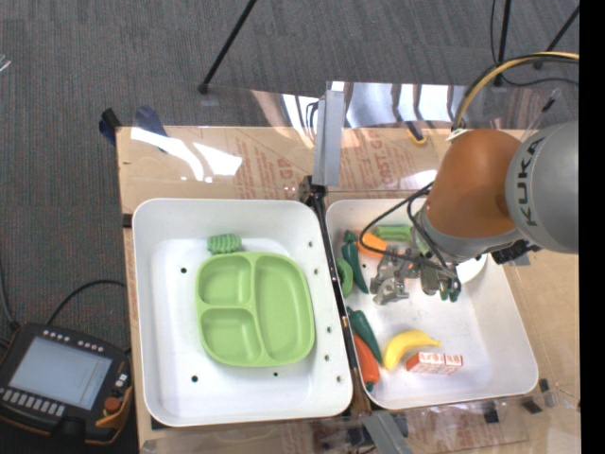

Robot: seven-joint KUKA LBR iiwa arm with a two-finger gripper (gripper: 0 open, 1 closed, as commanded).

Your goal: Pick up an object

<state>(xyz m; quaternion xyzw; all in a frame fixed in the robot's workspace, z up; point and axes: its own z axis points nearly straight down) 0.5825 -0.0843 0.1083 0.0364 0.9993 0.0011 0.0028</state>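
Grey carpet surrounds the bench with its two white bins. The arm (501,192) leans in from the right, orange band over the right bin (496,348), gripper (414,277) hanging low above its left half. Whether its jaws are open I cannot tell. A banana (406,346) lies nearer the front; a green tray (255,308) sits in the left bin (156,253).

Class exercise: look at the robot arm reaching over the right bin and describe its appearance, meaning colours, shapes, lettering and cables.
The arm is smooth, rounded grey with dark KUKA lettering. An orange band sits above the wrist. The gripper is bare grey metal, thin and angular. Black cables loop beside it, and a yellow cable arcs above.
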